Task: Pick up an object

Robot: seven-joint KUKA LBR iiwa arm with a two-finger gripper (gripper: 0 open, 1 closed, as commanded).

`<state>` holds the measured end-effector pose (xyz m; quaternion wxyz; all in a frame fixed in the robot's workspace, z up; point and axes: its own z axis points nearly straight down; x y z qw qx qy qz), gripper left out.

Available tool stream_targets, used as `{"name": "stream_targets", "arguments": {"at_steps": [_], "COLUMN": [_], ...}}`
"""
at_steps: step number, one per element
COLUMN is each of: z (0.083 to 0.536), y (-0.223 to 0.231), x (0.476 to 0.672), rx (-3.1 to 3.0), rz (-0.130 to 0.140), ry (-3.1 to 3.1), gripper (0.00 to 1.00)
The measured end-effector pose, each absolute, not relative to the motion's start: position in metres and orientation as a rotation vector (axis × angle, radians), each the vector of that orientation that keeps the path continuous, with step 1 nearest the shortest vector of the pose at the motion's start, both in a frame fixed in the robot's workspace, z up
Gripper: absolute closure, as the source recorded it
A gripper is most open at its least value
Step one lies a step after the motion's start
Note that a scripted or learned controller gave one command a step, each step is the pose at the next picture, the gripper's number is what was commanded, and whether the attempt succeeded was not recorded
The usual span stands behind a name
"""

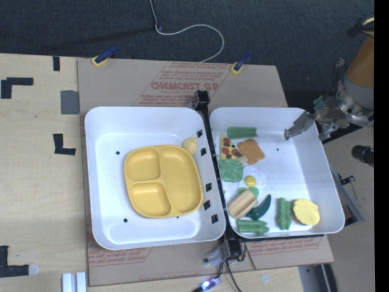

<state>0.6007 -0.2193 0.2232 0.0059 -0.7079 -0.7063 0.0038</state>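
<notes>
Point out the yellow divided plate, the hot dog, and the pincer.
yellow divided plate point(163, 181), camera view, centre ridge junction.
hot dog point(241, 203), camera view, middle of bun.
pincer point(299, 126), camera view, grey finger end.

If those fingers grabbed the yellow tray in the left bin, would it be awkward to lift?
Probably. The yellow tray looks like stiff, light plastic, so it should not flop. It is wide and lies flat on the left bin, so only its thin rim offers a grip. Held by one edge, it would likely tilt or slip.
</notes>
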Motion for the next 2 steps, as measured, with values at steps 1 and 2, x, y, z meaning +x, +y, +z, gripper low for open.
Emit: {"name": "stream_targets", "arguments": {"at_steps": [1,2], "z": [0.231,0.18], "y": [-0.219,-0.211], "x": [0.604,0.609], "rx": [-2.22,-2.218], "rz": [0.002,0.005], "ry": [-2.222,-2.221], "gripper": [0.0,0.0]}}
